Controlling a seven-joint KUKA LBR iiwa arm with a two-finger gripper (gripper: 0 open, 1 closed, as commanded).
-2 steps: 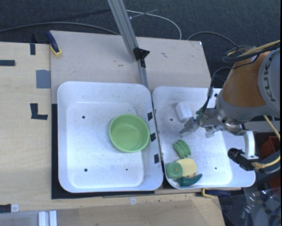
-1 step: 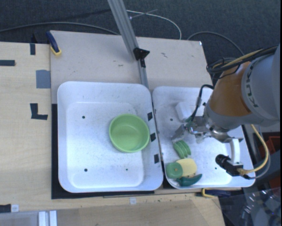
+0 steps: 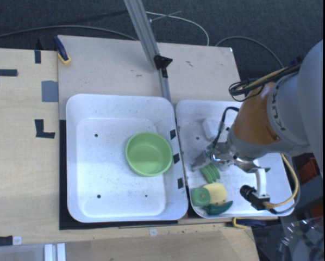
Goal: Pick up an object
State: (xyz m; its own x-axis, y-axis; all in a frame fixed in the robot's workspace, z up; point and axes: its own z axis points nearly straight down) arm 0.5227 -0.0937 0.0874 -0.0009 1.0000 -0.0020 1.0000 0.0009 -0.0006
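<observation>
My gripper (image 3: pixel 205 159) hangs low in the right bin (image 3: pixel 191 118), reaching in from the right under the orange-banded wrist. Just below it lies a small green ridged object (image 3: pixel 210 173), very close to the gripper tip; I cannot tell whether they touch. Nearer the bin's front edge sit a yellow object (image 3: pixel 216 191), with a small green round piece (image 3: pixel 200 197) against its left side, and a green leaf-like object (image 3: pixel 220 207). A pale white object (image 3: pixel 208 127) lies behind the gripper. In the left bin (image 3: pixel 86 145) a light green bowl (image 3: pixel 149 154) stands upright.
A black fitting with a yellow cable (image 3: pixel 253 196) hangs off the arm over the right bin's front right. A grey metal pole (image 3: pixel 143 23) slants down to the join between the bins. Cables run over the floor behind the bench.
</observation>
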